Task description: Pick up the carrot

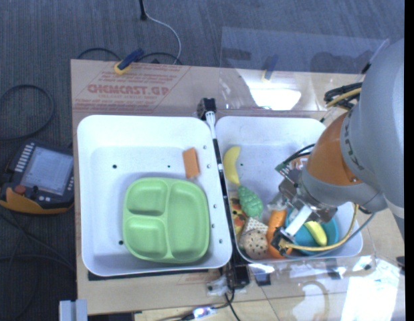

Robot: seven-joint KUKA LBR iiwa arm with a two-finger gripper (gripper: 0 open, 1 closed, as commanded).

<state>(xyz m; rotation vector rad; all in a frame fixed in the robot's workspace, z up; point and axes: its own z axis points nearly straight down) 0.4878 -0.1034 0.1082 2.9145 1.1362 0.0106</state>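
Carrot [276,221]: right bin [260,129], front area, standing roughly upright beside your gripper [287,231].
Gripper: right on it, touching.
Grasp: can't tell you whether it's pinching.

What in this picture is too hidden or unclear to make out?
- Pincer: in the camera view, too blurred and cluttered to tell whether it grips anything.
- Carrot: an orange piece beside the pincer, partly covered by it.
- Blue bowl: partly hidden under the arm's wrist.
- Right bin: its far right side is covered by the arm.
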